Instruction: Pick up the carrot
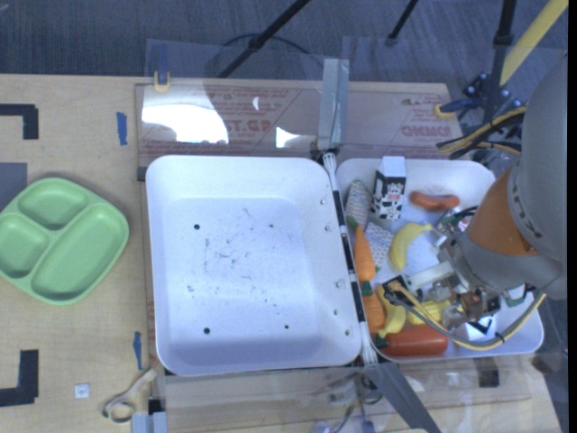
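I judge the approach step underway: my tool [455, 300], finger state indeterminable, hangs in the right bin [532, 336], and must shift left over the carrot [362, 253].

Two shallow white bins sit side by side on the tabletop [72, 97]: the left bin [243, 260] and the right bin [469, 177]. One green divided plate [61, 238] with three compartments lies on the tabletop to the left. One carrot [362, 253] lies along the right bin's left wall. One small black-and-white carton [390, 188] stands near that bin's back. One orange-red sausage-shaped piece [435, 200] lies beside it. One banana [407, 240] is in the middle, and one red pepper-like piece [416, 340] is at the front. One arm [523, 224] reaches in, bearing one gripper [451, 300]. Other small yellow and orange pieces under the gripper are too jumbled to count.
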Controlling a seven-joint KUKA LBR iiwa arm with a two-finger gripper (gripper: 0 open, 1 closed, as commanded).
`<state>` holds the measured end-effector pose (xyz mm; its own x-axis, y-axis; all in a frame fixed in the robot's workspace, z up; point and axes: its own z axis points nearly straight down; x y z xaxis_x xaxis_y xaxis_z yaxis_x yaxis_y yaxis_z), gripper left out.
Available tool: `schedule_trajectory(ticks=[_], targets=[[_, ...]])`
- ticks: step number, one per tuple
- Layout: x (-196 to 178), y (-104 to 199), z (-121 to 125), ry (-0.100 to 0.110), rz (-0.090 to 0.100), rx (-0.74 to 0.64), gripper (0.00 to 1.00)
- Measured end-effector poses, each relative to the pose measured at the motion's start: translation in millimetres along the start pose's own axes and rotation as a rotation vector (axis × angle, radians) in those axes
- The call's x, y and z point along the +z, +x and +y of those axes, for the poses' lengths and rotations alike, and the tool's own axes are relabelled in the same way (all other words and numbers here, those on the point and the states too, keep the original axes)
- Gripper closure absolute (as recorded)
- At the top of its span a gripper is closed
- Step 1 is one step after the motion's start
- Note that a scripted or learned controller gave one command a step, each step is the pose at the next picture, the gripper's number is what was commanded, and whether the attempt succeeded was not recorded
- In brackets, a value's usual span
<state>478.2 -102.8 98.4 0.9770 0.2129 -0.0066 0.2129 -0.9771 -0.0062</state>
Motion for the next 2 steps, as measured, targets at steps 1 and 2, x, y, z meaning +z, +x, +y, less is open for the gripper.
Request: schedule_trajectory(ticks=[1,2], targets=[[13,31,56,-0.005,0.007,0.007,1.0],[-5,38,91,-0.006,0.004,-0.24,1.0]])
